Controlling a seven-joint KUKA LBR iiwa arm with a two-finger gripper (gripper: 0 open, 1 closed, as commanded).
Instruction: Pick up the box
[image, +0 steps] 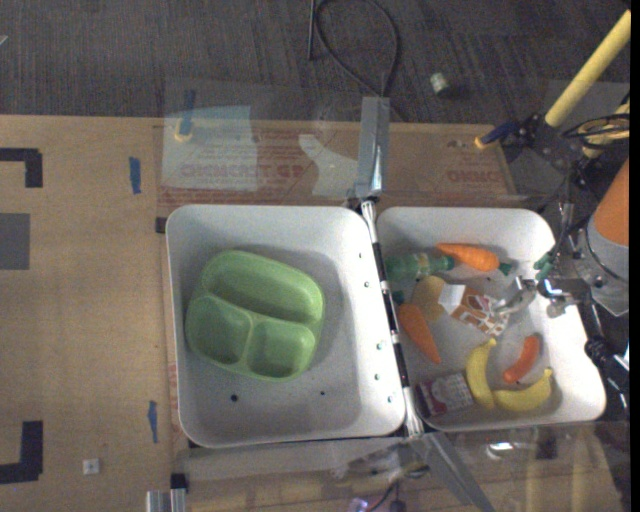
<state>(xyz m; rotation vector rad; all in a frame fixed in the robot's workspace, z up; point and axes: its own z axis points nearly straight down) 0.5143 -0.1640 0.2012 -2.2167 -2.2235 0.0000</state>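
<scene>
Two shallow white bins sit side by side on a brown cardboard-covered bench, seen from above at a slant.

The left bin (190, 400) holds one thing: a green plastic tray (255, 313) with three compartments, lying flat a little left of the bin's centre.

The right bin (575, 400) holds a scatter of toy food and packaging. Counted from left to right: one green bottle-like item (412, 266) near the upper left; one orange carrot (419, 332) lying at a slant along the left side; one small red and white box (445, 393) in the lower left corner, lying flat, just beside the banana; one pale yellow item (430, 293), too blurred to name; one orange and white carton (478, 310) near the centre; a second orange carrot (468, 257) at the top; one yellow banana (500, 382) curving along the lower edge; and one small red-orange pepper-like piece (522, 359) just above the banana.

The gripper (528, 292) hangs over the right part of this bin, just beside the carton. Whether its fingers are spread or closed cannot be told. The grey arm with its orange band (615, 215) comes in from the right edge.
</scene>
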